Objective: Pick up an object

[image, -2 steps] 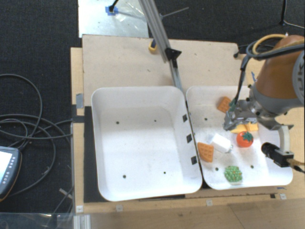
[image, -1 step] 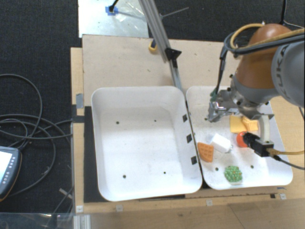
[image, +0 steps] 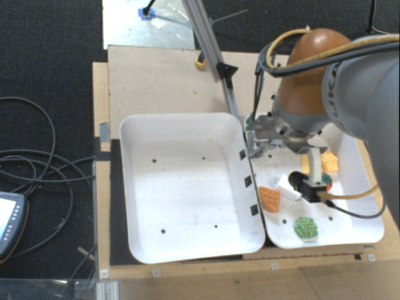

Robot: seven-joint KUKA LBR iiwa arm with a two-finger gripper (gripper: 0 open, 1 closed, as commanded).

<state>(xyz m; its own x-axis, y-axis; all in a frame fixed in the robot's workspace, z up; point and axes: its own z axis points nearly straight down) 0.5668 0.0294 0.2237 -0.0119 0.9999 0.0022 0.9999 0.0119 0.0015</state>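
The right bin holds several small objects. An orange waffle-patterned piece lies near its left wall, with a white flat piece just to the right of it. A green bumpy ball sits toward the front. A yellow and orange piece lies partly under the arm. My gripper hangs low over the back left corner of the right bin, close to the wall between the bins. It is behind the orange piece and apart from it. I see nothing held in it.
The left bin stands beside the right one, their walls touching in the middle. A grey metal pole slants down from the back toward the gripper. Cables and a handheld screen lie on the dark floor at left.
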